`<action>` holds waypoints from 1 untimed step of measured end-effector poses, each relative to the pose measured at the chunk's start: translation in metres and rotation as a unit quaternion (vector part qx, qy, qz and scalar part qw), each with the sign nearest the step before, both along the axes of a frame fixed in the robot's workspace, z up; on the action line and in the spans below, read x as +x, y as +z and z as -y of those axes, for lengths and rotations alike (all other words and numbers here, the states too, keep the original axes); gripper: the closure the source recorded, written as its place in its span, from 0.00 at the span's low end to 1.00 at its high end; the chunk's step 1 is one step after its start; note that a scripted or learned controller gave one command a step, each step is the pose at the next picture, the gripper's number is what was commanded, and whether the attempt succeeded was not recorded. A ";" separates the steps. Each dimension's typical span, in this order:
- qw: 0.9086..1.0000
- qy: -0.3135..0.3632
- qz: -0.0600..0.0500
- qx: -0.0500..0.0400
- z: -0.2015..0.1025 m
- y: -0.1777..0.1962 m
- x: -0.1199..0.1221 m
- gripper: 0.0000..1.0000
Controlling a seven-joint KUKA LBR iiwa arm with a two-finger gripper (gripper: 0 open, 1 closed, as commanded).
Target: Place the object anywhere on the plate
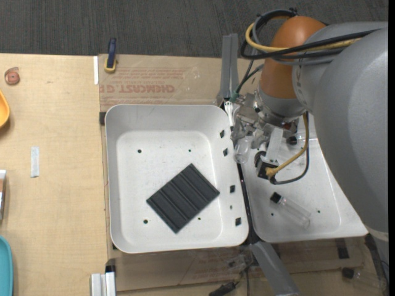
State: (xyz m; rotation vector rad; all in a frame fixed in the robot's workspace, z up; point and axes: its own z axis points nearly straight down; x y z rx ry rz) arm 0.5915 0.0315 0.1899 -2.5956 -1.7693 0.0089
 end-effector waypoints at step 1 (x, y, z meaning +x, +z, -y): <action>0.992 0.127 -0.001 0.002 -0.003 0.000 -0.076 1.00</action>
